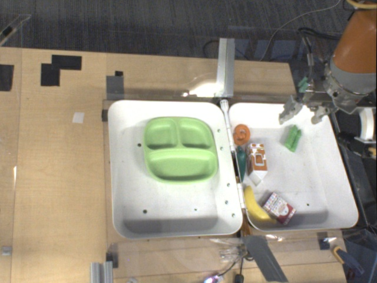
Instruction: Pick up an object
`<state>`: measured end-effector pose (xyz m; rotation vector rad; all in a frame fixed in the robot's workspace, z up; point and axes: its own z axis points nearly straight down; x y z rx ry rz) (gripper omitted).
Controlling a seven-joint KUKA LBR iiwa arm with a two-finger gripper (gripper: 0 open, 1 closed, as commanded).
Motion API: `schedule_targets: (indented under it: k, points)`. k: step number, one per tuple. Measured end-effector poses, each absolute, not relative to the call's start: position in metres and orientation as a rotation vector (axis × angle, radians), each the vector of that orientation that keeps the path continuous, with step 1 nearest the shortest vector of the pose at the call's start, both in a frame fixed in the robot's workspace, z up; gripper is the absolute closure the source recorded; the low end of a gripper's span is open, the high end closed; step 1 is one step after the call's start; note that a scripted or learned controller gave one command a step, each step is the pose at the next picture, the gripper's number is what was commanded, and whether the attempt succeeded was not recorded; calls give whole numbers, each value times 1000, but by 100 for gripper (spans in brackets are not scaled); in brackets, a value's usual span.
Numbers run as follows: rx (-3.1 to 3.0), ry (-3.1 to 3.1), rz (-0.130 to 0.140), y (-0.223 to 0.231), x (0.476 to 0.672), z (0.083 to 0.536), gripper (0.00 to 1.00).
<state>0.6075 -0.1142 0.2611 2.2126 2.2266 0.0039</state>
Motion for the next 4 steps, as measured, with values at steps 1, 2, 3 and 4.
schedule_targets:
  k: [1,2,3,4]
  points:
    - [2302,2133,3,-167,660,153,0]
    - [2252,2179,8,-183,656,88,0]
    - [2244,2179,17,-182,659,102,100]
    - [2295,2138,9,-106,671,181,100]
